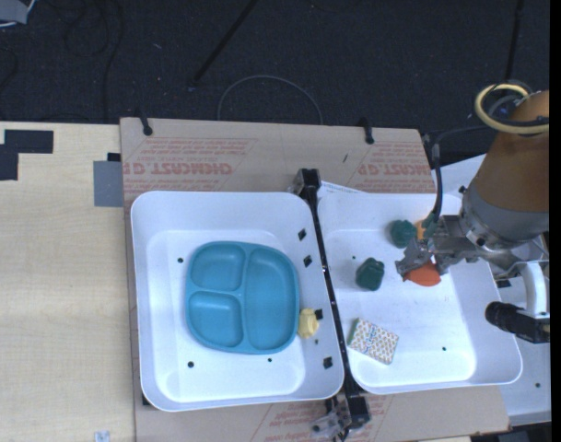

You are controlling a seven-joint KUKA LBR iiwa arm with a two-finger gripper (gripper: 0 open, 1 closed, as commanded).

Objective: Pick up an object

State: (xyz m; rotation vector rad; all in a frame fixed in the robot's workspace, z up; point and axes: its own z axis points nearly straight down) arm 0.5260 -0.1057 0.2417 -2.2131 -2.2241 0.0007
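My gripper (416,263) hangs low over the right bin (483,362), at its right-centre, with the arm coming in from the right. A small orange object (427,277) lies right under its tip, partly covered by it; I cannot tell if it is touched. A dark green lump (370,273) sits just left of the gripper. A teal green object (403,232) lies a little behind it. A patterned flat pouch (373,341) rests near the bin's front left.
The left bin (156,247) holds a blue divided plate (241,296), with a small yellow object (309,322) by its right rim. A black divider (322,284) runs between the bins. The arm's black attachment (518,321) overhangs the right bin's right rim.
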